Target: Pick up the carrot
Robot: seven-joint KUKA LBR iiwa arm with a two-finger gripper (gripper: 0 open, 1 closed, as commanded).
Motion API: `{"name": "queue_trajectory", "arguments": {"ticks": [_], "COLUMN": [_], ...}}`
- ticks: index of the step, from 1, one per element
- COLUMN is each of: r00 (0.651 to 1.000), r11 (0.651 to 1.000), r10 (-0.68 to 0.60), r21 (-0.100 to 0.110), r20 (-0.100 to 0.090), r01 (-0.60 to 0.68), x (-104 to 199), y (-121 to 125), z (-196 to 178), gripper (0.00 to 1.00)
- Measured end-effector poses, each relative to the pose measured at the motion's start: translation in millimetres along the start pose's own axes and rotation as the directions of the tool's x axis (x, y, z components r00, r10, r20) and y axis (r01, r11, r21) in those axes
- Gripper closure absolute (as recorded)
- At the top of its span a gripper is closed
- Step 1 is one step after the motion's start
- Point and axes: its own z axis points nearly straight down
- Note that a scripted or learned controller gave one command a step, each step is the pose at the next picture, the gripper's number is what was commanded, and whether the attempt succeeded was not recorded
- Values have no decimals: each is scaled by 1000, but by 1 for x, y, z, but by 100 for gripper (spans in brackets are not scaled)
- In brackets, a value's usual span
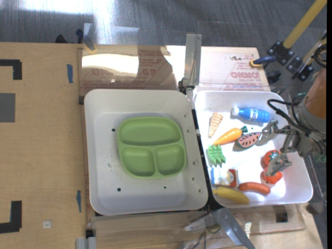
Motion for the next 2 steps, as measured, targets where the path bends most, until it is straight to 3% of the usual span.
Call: {"name": "queue_trajectory", "arguments": {"ticks": [1,2], "r00": [985,939], "r11": [985,939], "r10": [172,345], "r21": [-3,-1], "r20": [0,6], "r01": [-172,-345], "x": [-50,-61], "y": [82,52], "z": [30,100], "gripper": [0,0]}}
